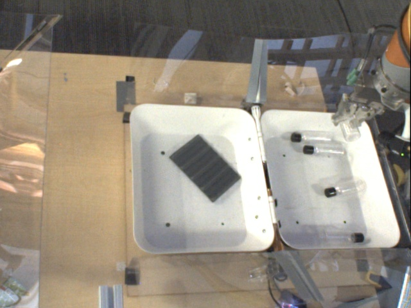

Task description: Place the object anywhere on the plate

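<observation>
Nearest, along the near wall of the right shallow white bin, a clear plastic tube with a black cap lies flat, cap toward the right. A little farther in, a second clear black-capped tube lies mid-bin, cap pointing left. Beyond it, a third capped tube and then a fourth capped tube lie close together, roughly parallel, caps to the left, not clearly touching.

Left shallow white bin, just beside the right one across a narrow seam: a dark grey ribbed rectangular plate lies flat near its centre, turned diagonally. None of the tubes is on it; all four are in the other bin.

Farthest: the two-finger gripper hangs over the far right corner of the right bin, on the grey arm with the orange band. Something pale and glassy shows at its tips, possibly a tube, but glare makes this uncertain. Cannot tell how wide the fingers stand or whether they grasp anything.

Wooden bench top surrounds both bins.
</observation>
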`<state>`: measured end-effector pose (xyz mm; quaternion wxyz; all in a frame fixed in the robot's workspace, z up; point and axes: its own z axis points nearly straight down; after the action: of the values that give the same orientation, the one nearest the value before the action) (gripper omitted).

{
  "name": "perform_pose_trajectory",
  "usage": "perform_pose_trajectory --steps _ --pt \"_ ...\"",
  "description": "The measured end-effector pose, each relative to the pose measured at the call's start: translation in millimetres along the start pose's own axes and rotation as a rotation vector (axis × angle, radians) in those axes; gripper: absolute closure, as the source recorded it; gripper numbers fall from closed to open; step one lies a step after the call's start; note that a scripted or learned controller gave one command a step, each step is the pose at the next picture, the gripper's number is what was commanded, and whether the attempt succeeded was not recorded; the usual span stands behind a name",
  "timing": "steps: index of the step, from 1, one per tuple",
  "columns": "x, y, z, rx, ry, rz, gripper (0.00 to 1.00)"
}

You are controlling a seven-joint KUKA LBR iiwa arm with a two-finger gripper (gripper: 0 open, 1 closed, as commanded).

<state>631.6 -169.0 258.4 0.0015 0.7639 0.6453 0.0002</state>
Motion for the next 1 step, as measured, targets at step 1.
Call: perform_pose_trajectory --steps 1 --pt "67.5 -63.5 -43.8 -0.004 0.002 -0.057 1.00"
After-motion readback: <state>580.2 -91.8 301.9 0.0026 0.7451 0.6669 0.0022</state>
